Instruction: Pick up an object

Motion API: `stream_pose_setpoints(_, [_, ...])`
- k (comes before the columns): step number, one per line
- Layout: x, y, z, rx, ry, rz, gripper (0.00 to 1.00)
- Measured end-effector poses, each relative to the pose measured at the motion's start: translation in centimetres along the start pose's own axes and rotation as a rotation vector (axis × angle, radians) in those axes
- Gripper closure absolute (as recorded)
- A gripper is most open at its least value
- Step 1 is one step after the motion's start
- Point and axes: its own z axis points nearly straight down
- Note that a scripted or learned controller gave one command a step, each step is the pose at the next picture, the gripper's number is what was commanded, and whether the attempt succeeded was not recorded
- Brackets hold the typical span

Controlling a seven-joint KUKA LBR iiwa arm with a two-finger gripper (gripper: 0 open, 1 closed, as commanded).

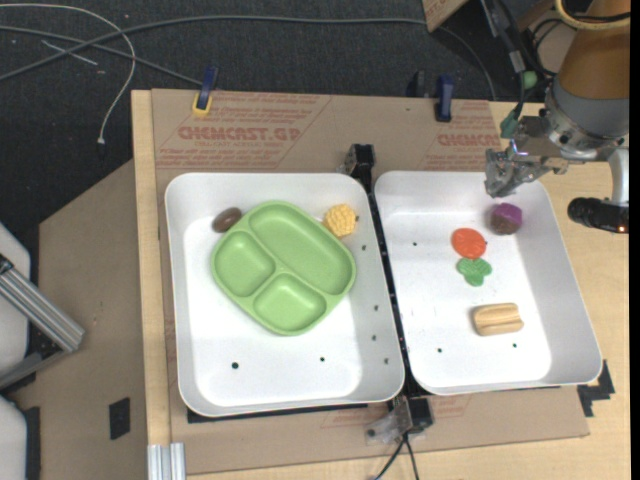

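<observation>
Bright, even overhead light washes the two white bins (300, 388) almost to glare, leaving only thin soft shadows beside the green tray (283, 266) and small pieces, while the dark floor (70, 88) stays dim and the whole frame looks slightly soft and grainy.

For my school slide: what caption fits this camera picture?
Robot gripper hovers above a purple toy in the right bin.
</observation>
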Motion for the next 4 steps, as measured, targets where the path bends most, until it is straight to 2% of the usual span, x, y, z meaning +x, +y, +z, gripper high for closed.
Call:
stream_pose_setpoints(1, [0.0, 0.2, -0.8, -0.014, -0.002, -0.002, 0.00])
stream_pose_setpoints(2, [0.4, 0.1, 3.4, -0.009, -0.001, -0.002, 0.00])
stream_pose_setpoints(4, [0.7, 0.7, 15.9, -0.007, 0.000, -0.002, 0.00])
